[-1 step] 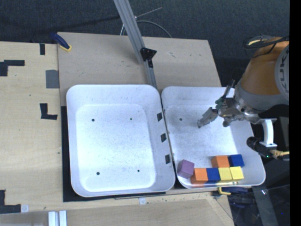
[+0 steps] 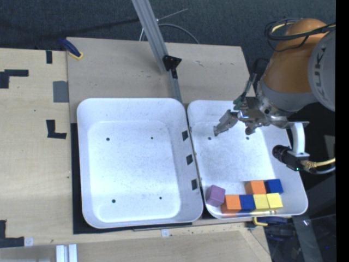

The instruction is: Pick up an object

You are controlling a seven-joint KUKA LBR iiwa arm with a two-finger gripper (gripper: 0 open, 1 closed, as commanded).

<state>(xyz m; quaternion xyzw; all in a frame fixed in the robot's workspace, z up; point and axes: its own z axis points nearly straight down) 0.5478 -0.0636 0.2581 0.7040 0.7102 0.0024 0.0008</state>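
The pincer (image 2: 235, 125) hangs over the far half of the right bin (image 2: 229, 162), its 2 fingers spread wide with nothing between them; 1 fingertip (image 2: 220, 130) reaches toward the bin's left wall, the other points down toward the bin floor. Behind it, to the right, the grey arm (image 2: 327, 75) with its orange band (image 2: 294, 59) comes in, and a black cable loops over the top of that band.

The objects lie well nearer the camera than the pincer, bunched along the right bin's near edge. A purple block (image 2: 216, 194) sits tilted at the left end of the group. Just beside it run 2 rows of cubes: an orange cube (image 2: 233, 202), a blue cube (image 2: 247, 202) and 2 yellow cubes (image 2: 268, 201) in front, with another orange cube (image 2: 254, 188) and another blue cube (image 2: 273, 186) behind them.

To the left of the pincer lies the left bin (image 2: 92, 162), white and speckled, with 4 small dark dots on its floor. Both bins rest on a pale wooden tabletop (image 2: 32, 146) marked with black tape pieces. A slanted grey metal bar (image 2: 148, 21) crosses above the far edge, over dark carpet (image 2: 218, 10).
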